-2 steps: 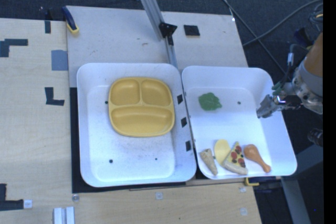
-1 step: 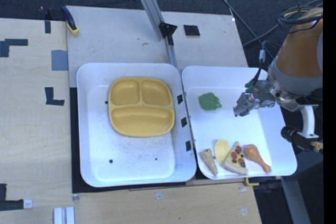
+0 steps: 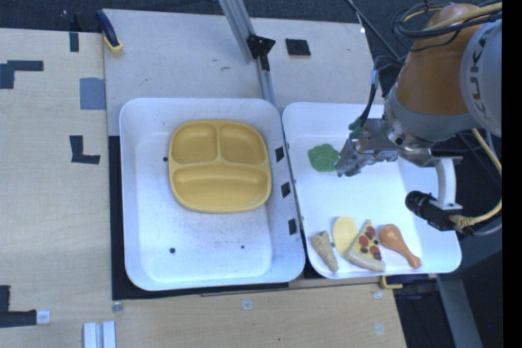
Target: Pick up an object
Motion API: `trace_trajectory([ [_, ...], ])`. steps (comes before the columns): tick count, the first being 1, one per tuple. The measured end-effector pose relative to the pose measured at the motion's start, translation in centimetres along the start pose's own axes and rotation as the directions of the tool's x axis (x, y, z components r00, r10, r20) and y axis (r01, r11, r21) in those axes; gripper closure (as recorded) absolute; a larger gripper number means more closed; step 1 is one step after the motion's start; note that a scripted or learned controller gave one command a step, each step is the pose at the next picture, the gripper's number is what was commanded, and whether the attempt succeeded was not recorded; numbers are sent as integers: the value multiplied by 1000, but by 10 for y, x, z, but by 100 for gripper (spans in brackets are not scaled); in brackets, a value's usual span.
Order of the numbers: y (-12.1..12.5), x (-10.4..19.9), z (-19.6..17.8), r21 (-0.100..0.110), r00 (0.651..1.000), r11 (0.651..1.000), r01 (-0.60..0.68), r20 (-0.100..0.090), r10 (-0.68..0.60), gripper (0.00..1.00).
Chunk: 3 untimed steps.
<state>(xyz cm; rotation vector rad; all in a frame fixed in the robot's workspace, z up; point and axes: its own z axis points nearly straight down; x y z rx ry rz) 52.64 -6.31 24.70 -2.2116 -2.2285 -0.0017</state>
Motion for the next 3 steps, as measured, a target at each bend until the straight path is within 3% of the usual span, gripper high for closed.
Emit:
trace_trajectory([
  [2, 22, 109, -5, 1, 1000, 1000, 1, 1, -1, 100],
  [3, 27, 164, 11, 2, 1000, 1000, -1, 2, 1, 100],
])
